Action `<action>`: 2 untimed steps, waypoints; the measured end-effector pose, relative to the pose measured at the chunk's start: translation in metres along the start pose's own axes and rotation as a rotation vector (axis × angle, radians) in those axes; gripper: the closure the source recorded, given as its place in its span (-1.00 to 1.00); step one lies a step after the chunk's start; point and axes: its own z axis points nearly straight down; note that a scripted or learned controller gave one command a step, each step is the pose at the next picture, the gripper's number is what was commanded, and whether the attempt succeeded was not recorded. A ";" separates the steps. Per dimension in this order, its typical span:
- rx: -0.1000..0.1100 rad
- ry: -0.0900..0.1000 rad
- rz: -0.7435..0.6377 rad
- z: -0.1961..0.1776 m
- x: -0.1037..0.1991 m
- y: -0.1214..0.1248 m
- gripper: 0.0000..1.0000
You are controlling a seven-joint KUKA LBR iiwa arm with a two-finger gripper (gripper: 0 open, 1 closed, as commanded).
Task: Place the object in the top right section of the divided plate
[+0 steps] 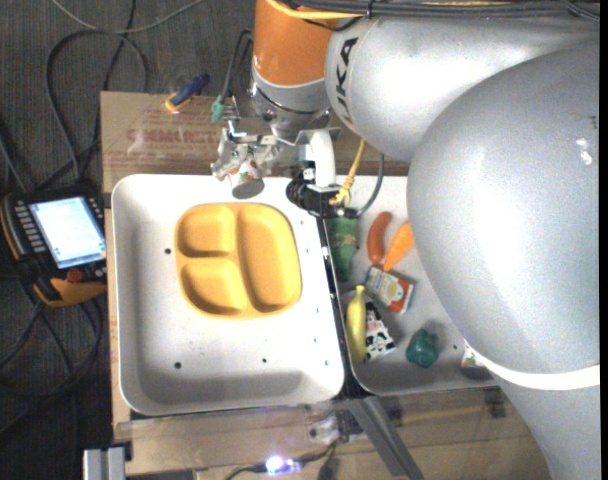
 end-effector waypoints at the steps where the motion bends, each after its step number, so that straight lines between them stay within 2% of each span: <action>1: -0.001 0.000 -0.082 0.003 0.024 0.007 1.00; 2: 0.000 0.002 -0.041 -0.011 -0.034 -0.005 1.00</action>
